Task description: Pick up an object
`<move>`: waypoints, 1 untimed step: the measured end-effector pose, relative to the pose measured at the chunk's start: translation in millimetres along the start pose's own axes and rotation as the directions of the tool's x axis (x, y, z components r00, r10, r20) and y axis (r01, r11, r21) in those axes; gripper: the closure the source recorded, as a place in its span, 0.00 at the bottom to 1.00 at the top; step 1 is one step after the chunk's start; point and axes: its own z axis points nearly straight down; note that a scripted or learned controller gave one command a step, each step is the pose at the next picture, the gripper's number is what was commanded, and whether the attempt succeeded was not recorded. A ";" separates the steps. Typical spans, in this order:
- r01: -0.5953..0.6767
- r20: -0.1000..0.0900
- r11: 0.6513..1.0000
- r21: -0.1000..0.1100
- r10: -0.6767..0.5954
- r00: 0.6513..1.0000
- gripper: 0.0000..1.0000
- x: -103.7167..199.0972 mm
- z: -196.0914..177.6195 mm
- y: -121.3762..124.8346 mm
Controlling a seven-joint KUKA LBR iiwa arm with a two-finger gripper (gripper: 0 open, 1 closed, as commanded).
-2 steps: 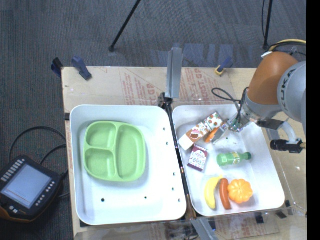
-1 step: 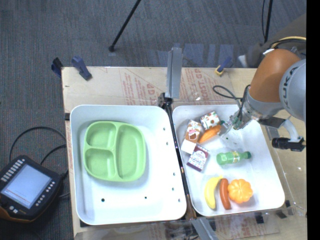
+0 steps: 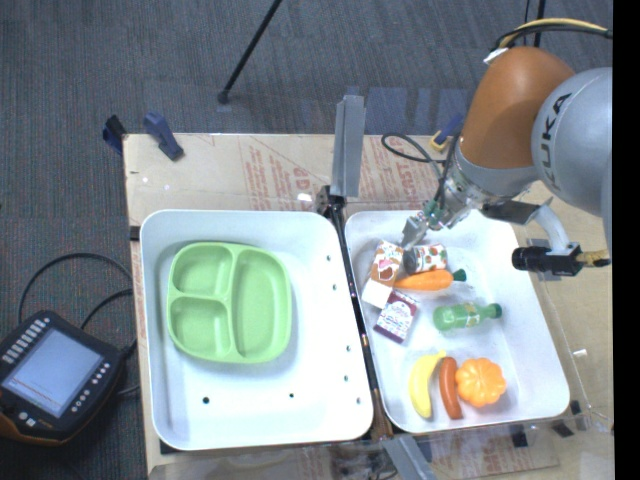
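A: Can you read the gripper?
B: Barely; you cannot tell how it stands. It hangs over the right bin, just above the small cartons and carrot.
A: Anything hidden?
B: The arm is cut off at the frame edge.

A dark grey carpet with a fine ribbed weave covers the floor around the counter, whose top is pale board printed with faded red lettering. A thin black pole slants across the carpet to a small foot near the counter's far edge. Blue clamps grip the counter's far left corner. On the floor at lower left lies a handheld control pendant with a pale screen, its black cable looping over the carpet. Light is even and soft.
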 end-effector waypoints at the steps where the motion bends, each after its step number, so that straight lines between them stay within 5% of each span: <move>1: 0.001 0.000 1.000 -0.001 -0.001 1.000 1.00 0.4 -9.7 1.1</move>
